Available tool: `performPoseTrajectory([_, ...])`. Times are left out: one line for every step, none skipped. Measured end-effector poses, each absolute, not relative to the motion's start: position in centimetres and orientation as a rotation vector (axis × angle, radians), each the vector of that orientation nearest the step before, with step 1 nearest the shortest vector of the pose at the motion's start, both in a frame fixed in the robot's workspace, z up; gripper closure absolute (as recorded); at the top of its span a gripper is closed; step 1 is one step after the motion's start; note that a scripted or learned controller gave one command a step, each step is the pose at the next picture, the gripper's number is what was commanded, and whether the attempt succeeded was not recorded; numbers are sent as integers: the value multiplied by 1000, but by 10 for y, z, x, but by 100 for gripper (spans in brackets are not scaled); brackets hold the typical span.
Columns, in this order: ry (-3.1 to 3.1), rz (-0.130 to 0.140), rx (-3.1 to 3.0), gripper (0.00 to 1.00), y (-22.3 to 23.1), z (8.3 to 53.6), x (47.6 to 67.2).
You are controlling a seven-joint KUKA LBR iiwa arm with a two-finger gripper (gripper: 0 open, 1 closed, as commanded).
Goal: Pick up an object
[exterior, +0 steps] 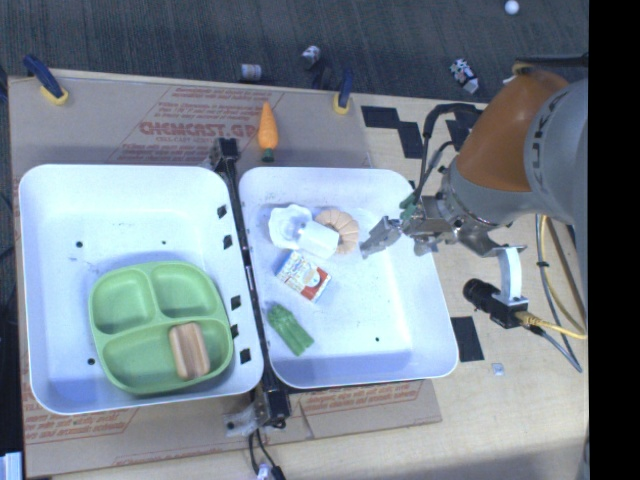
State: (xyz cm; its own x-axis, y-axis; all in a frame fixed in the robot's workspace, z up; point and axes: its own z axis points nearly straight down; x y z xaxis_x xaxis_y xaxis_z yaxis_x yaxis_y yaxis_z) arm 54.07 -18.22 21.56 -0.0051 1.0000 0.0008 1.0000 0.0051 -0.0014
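Hovering gripper [380, 236] just right of donut [341, 226], white cup [300, 230] beyond

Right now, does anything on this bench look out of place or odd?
Yes: an orange carrot-like toy lies outside both bins, on the cardboard just behind the bin divider. Small bits are scattered on the dark floor beyond the bench. The rest sits inside the right bin or on the green tray.
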Motion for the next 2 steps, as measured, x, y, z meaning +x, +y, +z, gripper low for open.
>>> performPoseTrajectory([-2226,4,-2210,0,-152,120,493])
performPoseTrajectory([-2234,-7,-2216,0,-114,96,582])
